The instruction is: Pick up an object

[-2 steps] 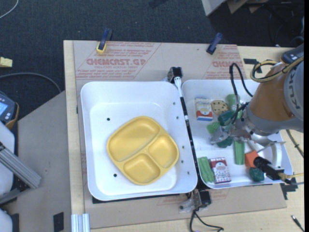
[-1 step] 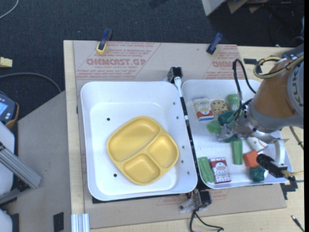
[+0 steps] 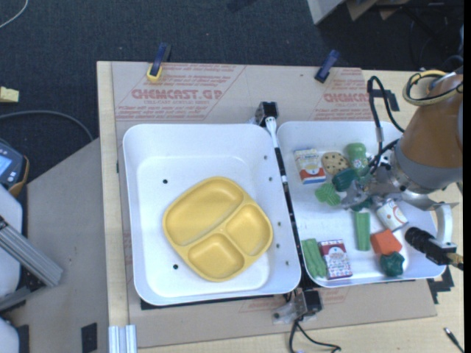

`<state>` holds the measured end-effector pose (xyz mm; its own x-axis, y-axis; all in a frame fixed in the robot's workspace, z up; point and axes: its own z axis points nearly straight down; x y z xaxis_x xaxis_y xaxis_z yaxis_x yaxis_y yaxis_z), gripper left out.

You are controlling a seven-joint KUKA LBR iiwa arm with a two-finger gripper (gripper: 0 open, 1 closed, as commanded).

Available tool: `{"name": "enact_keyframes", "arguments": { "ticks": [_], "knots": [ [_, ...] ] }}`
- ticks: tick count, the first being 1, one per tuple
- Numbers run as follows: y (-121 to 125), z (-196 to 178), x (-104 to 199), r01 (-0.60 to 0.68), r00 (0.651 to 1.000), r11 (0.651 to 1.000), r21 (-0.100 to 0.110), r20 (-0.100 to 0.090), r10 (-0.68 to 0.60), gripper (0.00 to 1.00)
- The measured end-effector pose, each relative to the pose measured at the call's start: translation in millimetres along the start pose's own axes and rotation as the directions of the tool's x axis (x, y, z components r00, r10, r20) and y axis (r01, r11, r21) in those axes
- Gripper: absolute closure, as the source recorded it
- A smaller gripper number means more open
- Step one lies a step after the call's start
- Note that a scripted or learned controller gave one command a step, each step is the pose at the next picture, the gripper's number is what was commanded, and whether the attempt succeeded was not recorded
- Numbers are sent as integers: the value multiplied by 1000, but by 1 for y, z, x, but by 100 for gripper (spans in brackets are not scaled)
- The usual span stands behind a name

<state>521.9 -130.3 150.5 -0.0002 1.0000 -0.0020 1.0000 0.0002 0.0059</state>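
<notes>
Pincer: pincer [image 3: 358,192] low in the right bin [image 3: 291,197], among the green pieces; its dark metal parts blur together, so I cannot tell how it is set or whether anything is in it.
Arm: grey shell with an orange band (cut off at the right edge).
Right bin: shallow white plastic; holds a small printed box [image 3: 309,164], a speckled round cookie [image 3: 333,160], a green bottle [image 3: 356,154], a long green stick [image 3: 363,230], an orange block [image 3: 385,242], a dark green lump [image 3: 392,265], a ridged green piece [image 3: 312,257] and a red-and-white carton [image 3: 336,259].
Left bin: left bin [image 3: 140,197] holds a glossy yellow tray [image 3: 217,228] with three compartments.
Worktop: worktop [image 3: 221,90], a brown board with red lettering.
</notes>
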Motion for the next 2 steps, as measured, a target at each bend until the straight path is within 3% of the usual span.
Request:
{"name": "enact_keyframes", "arguments": {
  "ticks": [2],
  "knots": [
    [-5,-76,-4,1,1000,1000,1,0,-1,100]
  ]
}}
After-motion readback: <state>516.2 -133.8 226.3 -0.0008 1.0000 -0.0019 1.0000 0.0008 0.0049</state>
